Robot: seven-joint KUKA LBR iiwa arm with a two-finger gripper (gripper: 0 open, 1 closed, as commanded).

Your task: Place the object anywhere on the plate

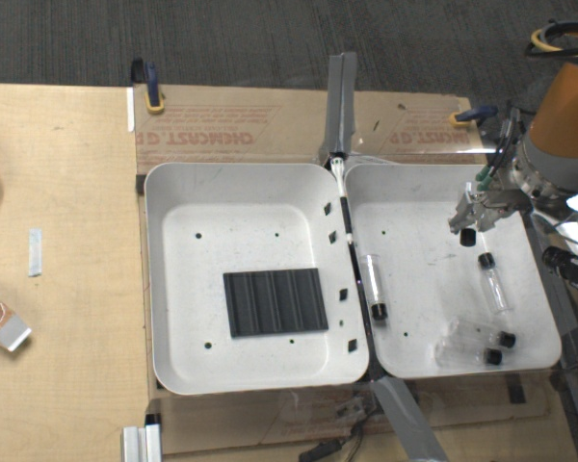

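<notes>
Reaching in from three o'clock, the grey arm with its orange band is hanging its hand over the upper part of the right bin; nothing is showing between its fingers, and whether they are spread or pressed together I cannot tell. Just below the hand, toward six o'clock, a clear tube with a black cap is lying on the bin floor, apart from the hand. Another clear tube is lying along the bin's nine o'clock wall, its black end pointing to six o'clock. Near the five o'clock corner, two more clear capped pieces are lying close together. In the left bin, a dark ribbed plate is sitting flat, slightly toward six o'clock of centre. Both bins are resting side by side on the table.
</notes>
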